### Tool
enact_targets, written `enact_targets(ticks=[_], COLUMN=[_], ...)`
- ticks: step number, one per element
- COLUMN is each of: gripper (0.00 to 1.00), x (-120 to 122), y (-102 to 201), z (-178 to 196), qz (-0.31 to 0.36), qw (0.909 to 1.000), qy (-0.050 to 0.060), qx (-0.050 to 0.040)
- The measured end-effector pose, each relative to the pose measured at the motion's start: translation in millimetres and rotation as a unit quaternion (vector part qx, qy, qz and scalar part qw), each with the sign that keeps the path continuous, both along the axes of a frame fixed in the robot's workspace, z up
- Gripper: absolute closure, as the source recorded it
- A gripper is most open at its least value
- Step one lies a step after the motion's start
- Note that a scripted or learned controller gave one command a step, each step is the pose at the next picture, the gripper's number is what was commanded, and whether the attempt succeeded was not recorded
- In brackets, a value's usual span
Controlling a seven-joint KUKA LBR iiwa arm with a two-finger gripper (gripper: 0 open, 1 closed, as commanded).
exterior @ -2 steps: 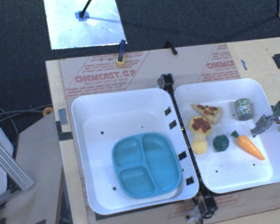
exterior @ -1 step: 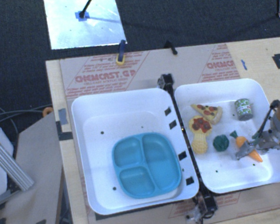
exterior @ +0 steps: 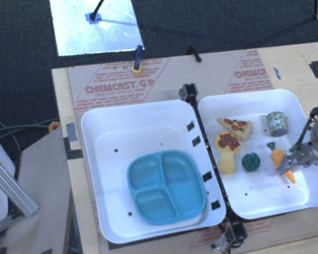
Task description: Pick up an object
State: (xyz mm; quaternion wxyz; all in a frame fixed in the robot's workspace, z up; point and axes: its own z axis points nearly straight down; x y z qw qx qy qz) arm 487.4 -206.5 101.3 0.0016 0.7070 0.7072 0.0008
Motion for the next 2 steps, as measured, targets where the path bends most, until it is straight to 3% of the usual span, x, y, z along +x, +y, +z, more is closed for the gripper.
enact_targets(ticks=[1,2], gripper=[1.00,1.00], x=[34,87], y=[0,83], z=[-16,-16], qz=[0.002,0.006], qw=[1.0000,1.0000], qy=[0.000,-0.001], qx=[-0.0001,0.0010])
